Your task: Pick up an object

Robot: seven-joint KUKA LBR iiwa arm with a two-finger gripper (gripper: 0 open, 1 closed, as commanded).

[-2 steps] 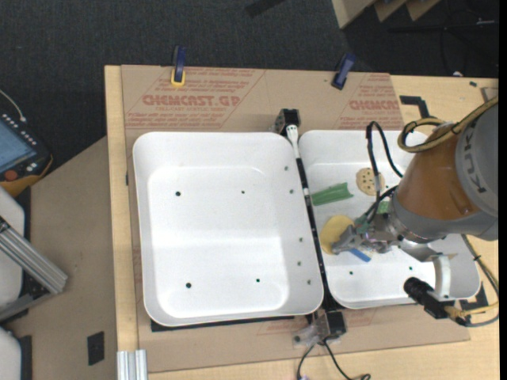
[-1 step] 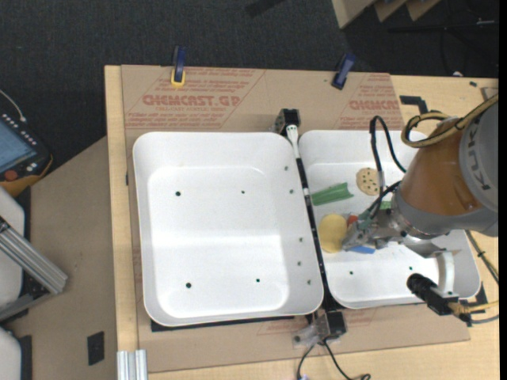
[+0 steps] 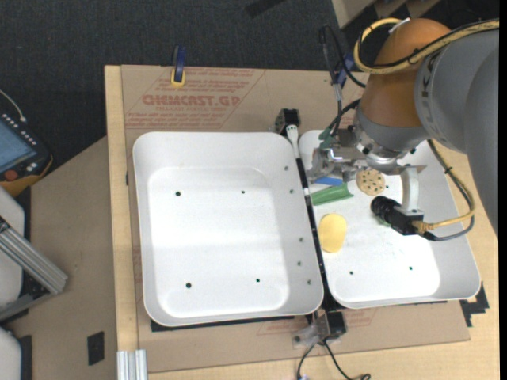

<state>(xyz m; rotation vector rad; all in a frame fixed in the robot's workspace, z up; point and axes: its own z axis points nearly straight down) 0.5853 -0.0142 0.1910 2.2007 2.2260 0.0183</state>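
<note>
Reaching down into the right bin (image 3: 444,279), the gripper (image 3: 337,161) hangs just above the green block (image 3: 329,194); a yellow lump (image 3: 332,233) lies below that block; go straight down, squeeze gently.

One camera hangs fixed above the counter (image 3: 119,212), looking down at a slant from a moderate height, near enough to take in both white bins. The end effector (image 3: 337,158) sits in the upper right of its view; the left bin (image 3: 150,161) spreads away to its left.
</note>
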